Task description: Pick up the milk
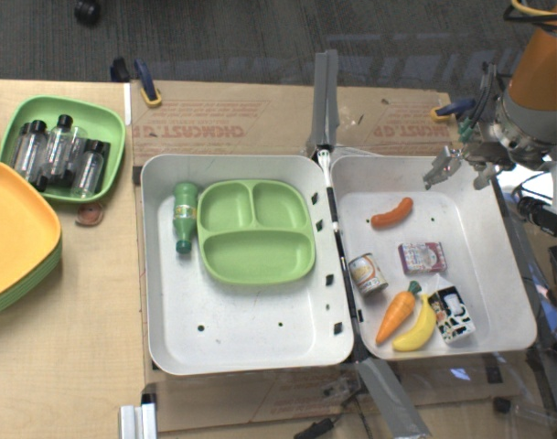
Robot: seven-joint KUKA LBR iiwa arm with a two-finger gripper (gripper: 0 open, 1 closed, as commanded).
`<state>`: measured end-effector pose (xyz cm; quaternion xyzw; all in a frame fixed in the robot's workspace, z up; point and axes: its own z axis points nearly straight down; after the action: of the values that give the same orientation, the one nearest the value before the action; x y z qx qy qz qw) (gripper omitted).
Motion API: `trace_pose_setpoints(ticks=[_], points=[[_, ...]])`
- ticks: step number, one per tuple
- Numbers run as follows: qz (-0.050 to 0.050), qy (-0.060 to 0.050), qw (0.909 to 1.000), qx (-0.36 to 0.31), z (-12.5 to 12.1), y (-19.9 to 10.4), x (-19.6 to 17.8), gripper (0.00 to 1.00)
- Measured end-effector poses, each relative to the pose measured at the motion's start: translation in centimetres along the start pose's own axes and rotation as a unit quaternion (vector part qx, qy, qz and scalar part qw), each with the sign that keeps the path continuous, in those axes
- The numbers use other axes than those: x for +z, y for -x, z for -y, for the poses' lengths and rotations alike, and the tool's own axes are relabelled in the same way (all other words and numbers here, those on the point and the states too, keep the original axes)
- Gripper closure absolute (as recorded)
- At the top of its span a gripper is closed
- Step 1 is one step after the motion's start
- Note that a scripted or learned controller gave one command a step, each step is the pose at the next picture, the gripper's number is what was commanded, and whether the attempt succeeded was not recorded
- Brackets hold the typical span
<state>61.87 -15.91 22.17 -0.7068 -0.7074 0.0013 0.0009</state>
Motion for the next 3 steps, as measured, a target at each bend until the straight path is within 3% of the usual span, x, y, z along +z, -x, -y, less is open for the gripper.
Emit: trace_pose_setpoints(ticks=[1, 2, 3], points=[[0.0, 0.0, 0.9941, 0.108, 9.9, -2.6, -1.5, 0.0], [-0.001, 0.0, 0.9945, 0.105, 14.2, -0.7, 13.2, 0.0], [-0.001, 0.0, 0.9943, 0.106, 14.1, -0.6, 12.2, 1.0]])
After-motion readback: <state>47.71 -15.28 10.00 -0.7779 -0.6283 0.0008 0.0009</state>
